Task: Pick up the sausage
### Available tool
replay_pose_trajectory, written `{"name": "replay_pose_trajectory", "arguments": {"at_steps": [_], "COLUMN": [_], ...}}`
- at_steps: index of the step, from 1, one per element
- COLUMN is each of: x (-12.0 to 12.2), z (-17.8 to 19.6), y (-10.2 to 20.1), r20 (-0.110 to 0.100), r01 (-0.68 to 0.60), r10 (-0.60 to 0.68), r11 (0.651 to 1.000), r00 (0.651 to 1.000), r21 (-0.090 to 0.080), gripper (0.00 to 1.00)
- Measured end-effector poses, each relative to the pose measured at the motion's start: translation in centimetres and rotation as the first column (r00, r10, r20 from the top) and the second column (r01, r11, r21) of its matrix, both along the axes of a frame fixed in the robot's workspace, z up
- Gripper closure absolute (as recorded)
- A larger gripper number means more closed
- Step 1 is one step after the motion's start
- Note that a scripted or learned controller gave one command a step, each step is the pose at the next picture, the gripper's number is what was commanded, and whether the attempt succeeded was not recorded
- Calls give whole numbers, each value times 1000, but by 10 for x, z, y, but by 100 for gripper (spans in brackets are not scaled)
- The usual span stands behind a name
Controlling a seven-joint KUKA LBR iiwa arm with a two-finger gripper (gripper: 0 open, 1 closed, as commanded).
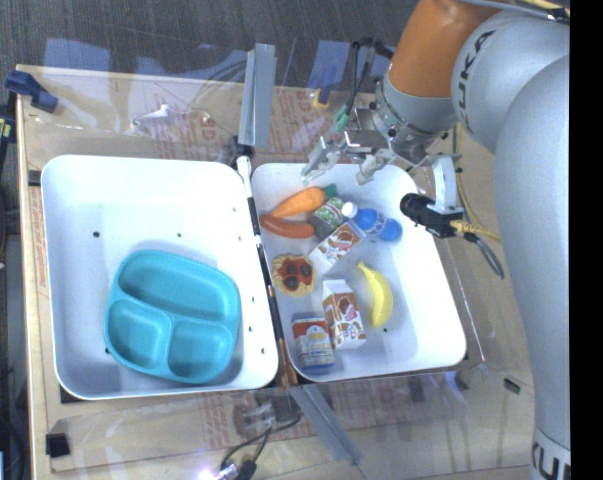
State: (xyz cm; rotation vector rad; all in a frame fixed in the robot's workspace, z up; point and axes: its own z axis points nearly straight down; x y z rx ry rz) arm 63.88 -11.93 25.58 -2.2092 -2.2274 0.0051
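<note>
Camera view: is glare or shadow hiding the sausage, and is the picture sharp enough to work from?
In the camera view the sausage is evenly lit and clear, below the carrot; the white bin is bright but not blown out; the end effector looks slightly soft against the bench clutter; glare sits on the clear sheet at the bench's far edge.

The light is bright and even, coming mostly from overhead. The two white bins, left (71,268) and right (436,318), are close to blown out, their walls nearly featureless. A soft bluish shadow rings the blue tray (171,313) in the left bin. Glare streaks the clear sheet over the bench (161,118) along its far edge, and a small hot spot flares at the near edge. The arm (501,78) is smooth and slightly soft. Focus is fair, detail grainy.
</note>
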Motion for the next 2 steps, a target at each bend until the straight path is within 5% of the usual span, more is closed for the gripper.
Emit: {"name": "replay_pose_trajectory", "arguments": {"at_steps": [1,2], "x": [20,-27], "z": [-146,-164], "y": [7,-26], "r20": [15,1], "r01": [-191,-130], "r10": [191,130], "r11": [982,991], "r00": [981,991], "r21": [-5,-1], "gripper": [0,0]}}
